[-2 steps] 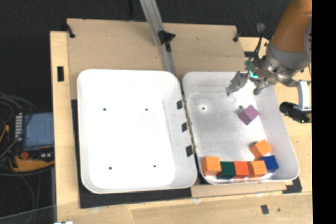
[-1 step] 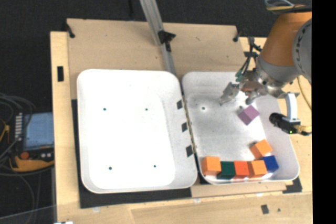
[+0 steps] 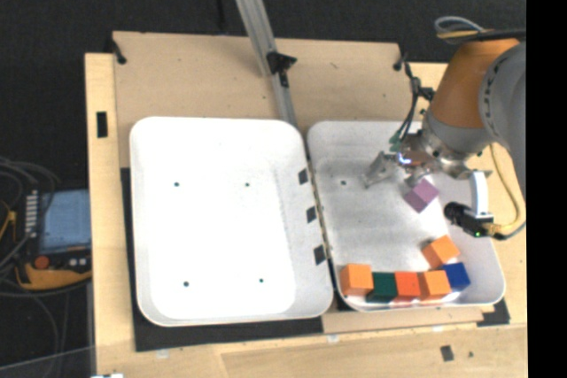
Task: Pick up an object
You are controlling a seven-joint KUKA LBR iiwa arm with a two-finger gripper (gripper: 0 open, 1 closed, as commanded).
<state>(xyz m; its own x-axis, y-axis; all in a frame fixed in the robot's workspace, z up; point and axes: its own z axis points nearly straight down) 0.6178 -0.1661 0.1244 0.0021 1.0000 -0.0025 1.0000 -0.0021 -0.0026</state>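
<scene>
Where the camera looks down from above: two white bins sit side by side on a bench
Arm: the grey arm (image 3: 469, 106) with its orange band comes in from the right and hangs over the right bin (image 3: 354, 217)
Gripper: the gripper (image 3: 399, 165) is low over the top part of the right bin; I cannot tell if it is open or closed
Purple block: a small purple block (image 3: 422, 194) lies tilted just beside the gripper, a bit below it
Other blocks: along the near wall sit an orange block (image 3: 357, 278), a green block (image 3: 384, 286), more orange blocks (image 3: 421, 284) and a blue block (image 3: 456, 275); one more orange block (image 3: 441, 250) sits just above them
Left bin: the left bin (image 3: 221, 221) is white with a few dark dots
</scene>
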